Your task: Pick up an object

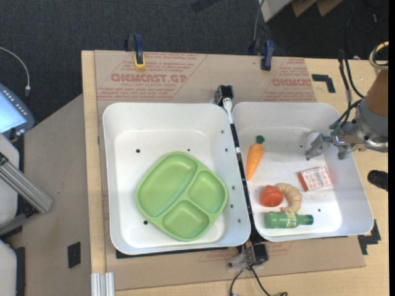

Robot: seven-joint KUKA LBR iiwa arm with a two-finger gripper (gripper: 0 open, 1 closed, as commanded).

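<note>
Green bottle (289, 220): is being seen lying on its side at the lower right of the frame, inside the right bin (355, 227).
Tomato (271, 195): is lying just above the bottle.
Red-and-white packet (315, 178): is lying just below and slightly left of the gripper, nearest to it.
Carrot (254, 156): is lying left of the gripper, long axis near vertical.
Gripper (324, 142): is being held over the bin's upper right, fingers apart, nothing between them.
</note>
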